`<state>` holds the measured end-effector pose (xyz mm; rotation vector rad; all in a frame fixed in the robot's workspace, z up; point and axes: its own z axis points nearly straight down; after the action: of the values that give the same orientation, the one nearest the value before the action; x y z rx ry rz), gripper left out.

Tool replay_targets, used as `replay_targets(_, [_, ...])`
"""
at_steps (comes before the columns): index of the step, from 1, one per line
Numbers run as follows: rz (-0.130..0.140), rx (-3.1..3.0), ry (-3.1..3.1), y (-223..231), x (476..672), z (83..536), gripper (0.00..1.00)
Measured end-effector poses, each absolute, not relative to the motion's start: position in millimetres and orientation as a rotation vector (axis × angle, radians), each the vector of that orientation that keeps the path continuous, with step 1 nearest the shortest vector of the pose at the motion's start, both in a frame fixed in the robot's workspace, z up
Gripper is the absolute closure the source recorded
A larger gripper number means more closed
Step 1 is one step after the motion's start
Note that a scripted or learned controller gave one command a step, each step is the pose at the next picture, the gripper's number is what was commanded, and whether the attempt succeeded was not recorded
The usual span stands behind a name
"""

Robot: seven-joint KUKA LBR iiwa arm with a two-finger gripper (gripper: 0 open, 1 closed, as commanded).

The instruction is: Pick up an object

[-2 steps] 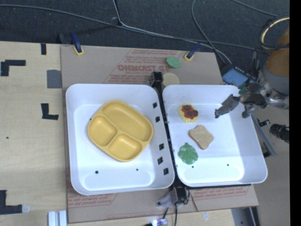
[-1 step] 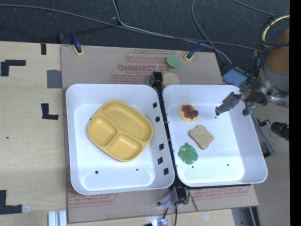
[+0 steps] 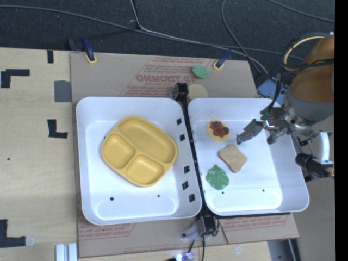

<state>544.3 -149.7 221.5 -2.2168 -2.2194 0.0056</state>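
So the arm [image 3: 312,86] comes in from the right and its gripper [image 3: 260,134] hangs over the right bin [image 3: 283,194], up near the bin's right half. The two fingers [image 3: 247,132] are spread apart with nothing between them; one dark finger sticks out toward the left, the other sits closer to the wrist pointing down-left.

Three small things sit in the right bin, all in its left part:
- a round pizza-looking piece [image 3: 218,130] (yellow with red on top) nearest the far edge; it's round, so no real long axis
- a tan slice of toast [image 3: 232,158] just below it, tilted, with its longer side running from upper-left to lower-right
- a green leafy piece [image 3: 217,177] below that, nearest the front, slightly taller than wide, with a narrower end pointing up toward the toast

The left finger tip is near the pizza piece and above-right of the toast, but apart from both.

The left bin [image 3: 92,200] holds a yellow divided plate [image 3: 139,150] with three compartments, turned at an angle so its long axis runs upper-left to lower-right. A small green object [image 3: 200,71] lies on the cardboard [image 3: 157,75] beyond the bins.
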Motion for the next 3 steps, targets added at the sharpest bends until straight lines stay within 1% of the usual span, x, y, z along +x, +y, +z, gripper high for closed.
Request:
replay_targets(1, [0.007, -2.215, -2.219, -139, 543.4, 164, 0.00])
replay_targets(2, [0.006, -2.217, -2.219, -133, 540.3, 119, 0.00])
replay_targets(3, [0.003, -2.217, -2.223, -133, 541.6, 131, 1.00])
